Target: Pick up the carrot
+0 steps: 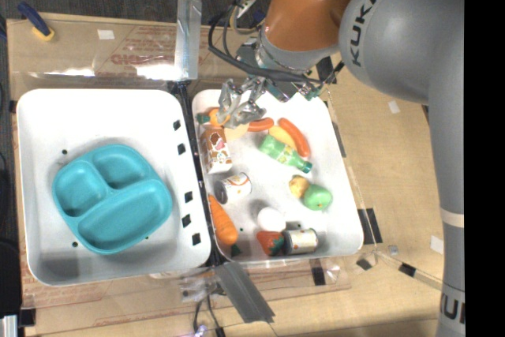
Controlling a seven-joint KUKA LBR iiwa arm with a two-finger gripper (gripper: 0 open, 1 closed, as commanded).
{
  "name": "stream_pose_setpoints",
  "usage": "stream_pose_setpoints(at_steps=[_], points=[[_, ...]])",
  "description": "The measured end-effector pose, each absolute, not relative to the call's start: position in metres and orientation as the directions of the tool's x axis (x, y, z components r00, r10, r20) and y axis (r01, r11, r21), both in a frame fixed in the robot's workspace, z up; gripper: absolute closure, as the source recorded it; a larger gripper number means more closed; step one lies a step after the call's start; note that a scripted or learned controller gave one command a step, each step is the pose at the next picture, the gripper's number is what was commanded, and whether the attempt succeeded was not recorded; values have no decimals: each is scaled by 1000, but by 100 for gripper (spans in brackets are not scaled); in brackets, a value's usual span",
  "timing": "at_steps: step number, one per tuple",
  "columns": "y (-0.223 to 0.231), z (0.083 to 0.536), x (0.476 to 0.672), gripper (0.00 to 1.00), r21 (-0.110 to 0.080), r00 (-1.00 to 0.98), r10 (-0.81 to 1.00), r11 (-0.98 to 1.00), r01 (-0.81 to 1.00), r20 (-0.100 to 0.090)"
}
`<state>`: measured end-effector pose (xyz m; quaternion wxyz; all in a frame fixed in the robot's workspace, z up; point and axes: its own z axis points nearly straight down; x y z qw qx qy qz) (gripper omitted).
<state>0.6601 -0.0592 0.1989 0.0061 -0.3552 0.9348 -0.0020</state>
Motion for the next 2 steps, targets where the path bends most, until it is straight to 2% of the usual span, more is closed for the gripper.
stream_pose_setpoints(at_steps=[1,2], points=[[9,226,658,100,-2,-814,-581,814,-581,-5],[45,242,657,100,-2,-725,-689,725,-689,-4]])
